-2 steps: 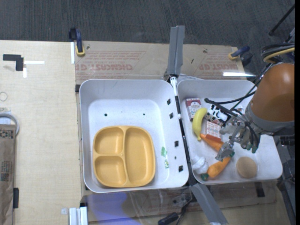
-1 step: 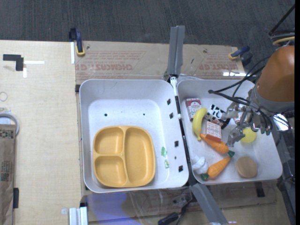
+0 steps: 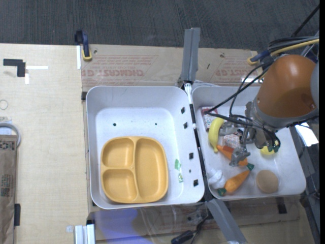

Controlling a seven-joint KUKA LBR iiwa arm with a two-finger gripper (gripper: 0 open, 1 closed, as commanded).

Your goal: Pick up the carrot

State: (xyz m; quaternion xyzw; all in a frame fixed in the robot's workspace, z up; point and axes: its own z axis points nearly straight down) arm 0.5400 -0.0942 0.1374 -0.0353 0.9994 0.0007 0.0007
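Observation:
The carrot (image 3: 236, 181), orange with a green tip at its lower left, lies slanted near the front of the right bin (image 3: 297, 189). My gripper (image 3: 238, 156) hangs low in that bin, just above and behind the carrot's thick end, over a small pile of toy food. The arm's orange band (image 3: 288, 85) rises behind it at the right.
A yellow banana (image 3: 215, 131), a tan egg-like ball (image 3: 267, 181), a yellow-green item (image 3: 269, 147) and a white item (image 3: 215, 177) share the right bin. The left bin (image 3: 137, 105) holds a yellow three-part plate (image 3: 135, 169). A grey divider post (image 3: 190, 55) stands between the bins.

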